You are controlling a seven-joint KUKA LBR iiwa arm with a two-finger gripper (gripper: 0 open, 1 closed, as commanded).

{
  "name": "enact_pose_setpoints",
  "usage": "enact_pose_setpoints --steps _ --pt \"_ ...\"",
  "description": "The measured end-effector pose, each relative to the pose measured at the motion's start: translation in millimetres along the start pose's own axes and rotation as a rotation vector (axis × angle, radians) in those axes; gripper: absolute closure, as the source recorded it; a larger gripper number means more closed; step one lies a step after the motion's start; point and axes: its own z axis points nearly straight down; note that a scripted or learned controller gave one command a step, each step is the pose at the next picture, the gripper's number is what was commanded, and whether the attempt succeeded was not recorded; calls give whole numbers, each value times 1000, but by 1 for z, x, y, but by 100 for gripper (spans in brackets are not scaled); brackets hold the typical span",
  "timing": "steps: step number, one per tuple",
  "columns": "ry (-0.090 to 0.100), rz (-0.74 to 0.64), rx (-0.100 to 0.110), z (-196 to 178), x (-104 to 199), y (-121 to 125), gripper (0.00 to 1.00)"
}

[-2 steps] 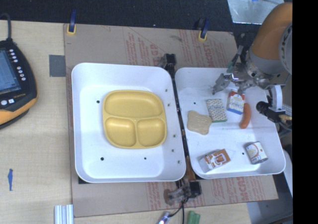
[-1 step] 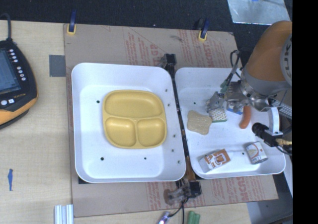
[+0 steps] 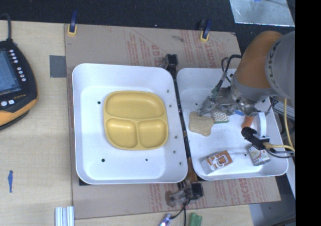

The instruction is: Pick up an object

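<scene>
A black and orange control pendant [image 3: 14, 85] lies at the far left of the wooden desk [image 3: 35, 160]. To its right a brown cardboard sheet [image 3: 125, 44] covers the desk, and two shallow white bins sit on it side by side.

The left bin [image 3: 90, 155] holds a yellow divided plate [image 3: 135, 120] with three compartments, lying flat near the bin's middle.

The right bin [image 3: 193, 87] holds several small things. A beige spongy lump [image 3: 200, 125] lies near the bin's left wall. Just right of it is a small green-patterned piece [image 3: 220, 117]. A brown and white packet [image 3: 217, 160] lies near the front wall, and a small silvery item [image 3: 259, 157] sits in the front right corner. A short orange piece [image 3: 248, 120] lies toward the right side.

The grey arm with its orange band [image 3: 258, 64] reaches in from the right. Its hand [image 3: 214, 103] is low over the middle of the right bin, just above the beige lump and the green-patterned piece. Whether the hand is open or closed cannot be told, and nothing can be seen gripped in it.
</scene>
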Motion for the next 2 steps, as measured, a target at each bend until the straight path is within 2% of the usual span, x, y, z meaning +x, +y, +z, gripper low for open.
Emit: enact_pose_setpoints --steps 1,2 --pt "-4 -1 -3 -11 -3 1 100" --pt "-5 -2 -2 -21 -3 1 100"
